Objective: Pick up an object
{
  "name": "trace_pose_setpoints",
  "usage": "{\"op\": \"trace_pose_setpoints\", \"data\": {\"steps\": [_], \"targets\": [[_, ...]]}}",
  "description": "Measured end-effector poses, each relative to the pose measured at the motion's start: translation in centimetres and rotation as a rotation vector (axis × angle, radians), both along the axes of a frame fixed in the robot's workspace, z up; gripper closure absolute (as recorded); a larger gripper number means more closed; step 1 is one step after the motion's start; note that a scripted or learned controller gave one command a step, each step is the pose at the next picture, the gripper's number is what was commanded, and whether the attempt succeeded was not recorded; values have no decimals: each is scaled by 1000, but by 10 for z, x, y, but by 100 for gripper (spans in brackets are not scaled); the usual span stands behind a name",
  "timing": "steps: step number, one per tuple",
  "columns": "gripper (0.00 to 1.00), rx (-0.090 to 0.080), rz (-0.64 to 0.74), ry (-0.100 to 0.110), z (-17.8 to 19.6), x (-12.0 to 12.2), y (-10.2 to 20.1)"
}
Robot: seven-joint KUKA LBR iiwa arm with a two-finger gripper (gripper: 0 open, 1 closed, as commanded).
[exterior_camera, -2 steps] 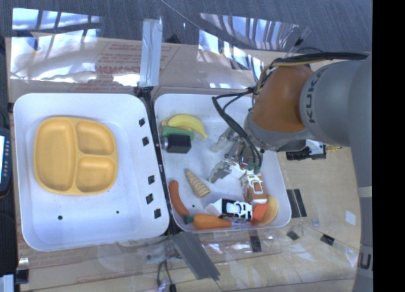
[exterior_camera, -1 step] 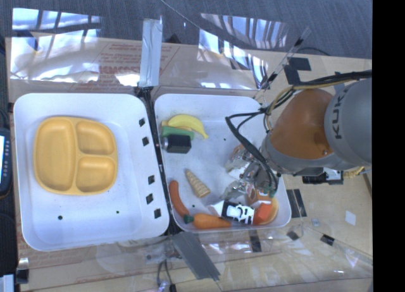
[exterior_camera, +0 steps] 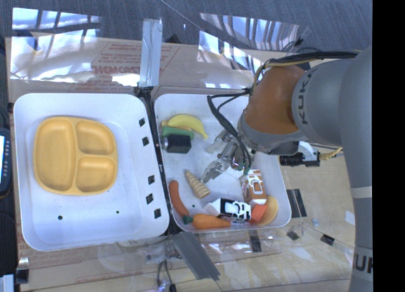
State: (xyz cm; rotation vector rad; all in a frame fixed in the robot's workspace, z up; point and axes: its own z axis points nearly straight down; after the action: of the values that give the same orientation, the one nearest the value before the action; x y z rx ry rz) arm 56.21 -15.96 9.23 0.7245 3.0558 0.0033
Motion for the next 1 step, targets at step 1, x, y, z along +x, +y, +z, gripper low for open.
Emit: {"op": "trace_pose_setpoints", "data": {"steps": [1], "targets": [[0, -2, -57, 0, 0, -70, -22]]}}
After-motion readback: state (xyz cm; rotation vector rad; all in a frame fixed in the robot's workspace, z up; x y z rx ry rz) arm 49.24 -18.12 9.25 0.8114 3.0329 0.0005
